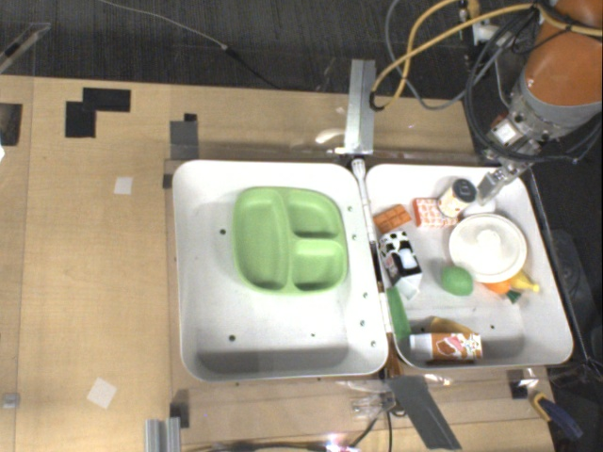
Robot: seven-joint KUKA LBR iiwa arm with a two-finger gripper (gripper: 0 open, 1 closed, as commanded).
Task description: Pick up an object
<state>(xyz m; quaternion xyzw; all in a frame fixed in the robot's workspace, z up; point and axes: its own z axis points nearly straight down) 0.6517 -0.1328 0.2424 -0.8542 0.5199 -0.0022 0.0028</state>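
Note:
The right bin [551,332] holds several small objects: a white round bowl [487,246], a green ball [457,281], an orange and yellow toy [511,288], a brown bottle lying flat [450,344], a green pen [398,314], a black-and-white item [400,255], an orange block [393,217], a red-and-white box [431,213] and a small round jar [463,192]. My gripper [493,183] hangs over the bin's back right corner, just right of the jar and above the bowl. Nothing is visibly held in it.
The left bin [203,337] holds a green divided plate [287,238]. A metal post [360,111] stands behind the wall between the bins. Yellow and black cables [424,40] loop behind the right bin, near the arm's orange band [563,73].

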